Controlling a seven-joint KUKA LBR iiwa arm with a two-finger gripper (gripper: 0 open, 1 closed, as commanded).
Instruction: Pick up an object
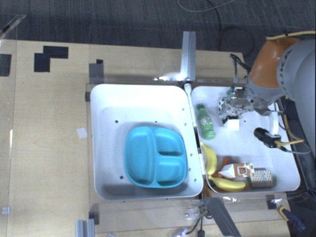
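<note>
I hang over the far part of the right bin (249, 149), my gripper (231, 107) pointing down towards its white floor. My grey arm (296, 78) comes in from the right, with its orange band (266, 63) above the wrist. From this slant I cannot tell whether my jaws are spread or closed, and I see nothing held between them.

Just on the near side of me lies a small white block (232, 124). It is squarish and plain, and almost the same colour as the floor under it. It sits very close to my tip, but I cannot say whether it touches me.

To my left a green bottle (205, 122) lies on its side along the bin's left wall. It has a paler label, and its cap end points to the far side.

Nearer along that same wall is a yellow banana (211, 159). A second banana (228, 184) curves along the near wall and meets the first at the near-left corner.

A white packet with orange print (237, 171) rests against the second banana. Just to its right a speckled grey-brown can (260, 178) lies on its side.

The left bin (113, 107) holds a blue plate (155, 157) with three compartments, set towards its near-right part and well apart from me.
</note>
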